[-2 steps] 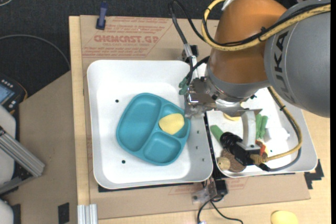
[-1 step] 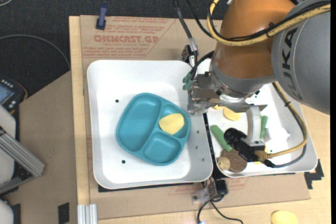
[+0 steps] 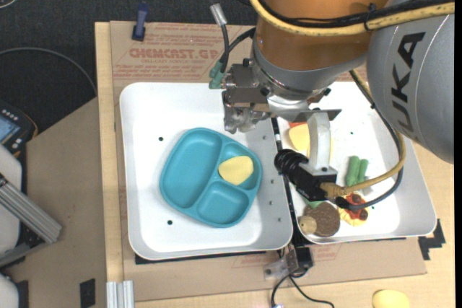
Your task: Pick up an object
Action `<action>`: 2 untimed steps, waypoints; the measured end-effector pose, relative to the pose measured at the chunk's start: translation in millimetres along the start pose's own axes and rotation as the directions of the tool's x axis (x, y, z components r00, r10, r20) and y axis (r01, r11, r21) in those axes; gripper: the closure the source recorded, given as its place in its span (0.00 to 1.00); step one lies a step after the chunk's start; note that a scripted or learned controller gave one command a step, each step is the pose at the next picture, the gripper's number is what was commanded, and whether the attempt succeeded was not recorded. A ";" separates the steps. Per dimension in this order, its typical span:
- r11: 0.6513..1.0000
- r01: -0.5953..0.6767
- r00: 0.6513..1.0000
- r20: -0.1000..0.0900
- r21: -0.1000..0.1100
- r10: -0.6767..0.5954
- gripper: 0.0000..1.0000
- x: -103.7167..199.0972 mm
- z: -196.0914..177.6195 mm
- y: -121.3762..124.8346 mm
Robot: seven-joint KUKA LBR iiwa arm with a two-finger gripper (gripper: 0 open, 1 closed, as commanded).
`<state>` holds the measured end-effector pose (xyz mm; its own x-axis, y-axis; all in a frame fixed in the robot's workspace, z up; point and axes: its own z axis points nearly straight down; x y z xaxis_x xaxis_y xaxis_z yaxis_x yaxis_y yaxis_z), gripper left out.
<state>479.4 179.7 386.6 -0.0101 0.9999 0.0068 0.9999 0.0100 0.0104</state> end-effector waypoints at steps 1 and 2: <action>1.000 -0.004 1.000 -0.003 -0.007 0.004 1.00 39.3 -157.4 2.5; 1.000 -0.006 1.000 0.006 0.007 0.006 1.00 38.5 -159.1 2.5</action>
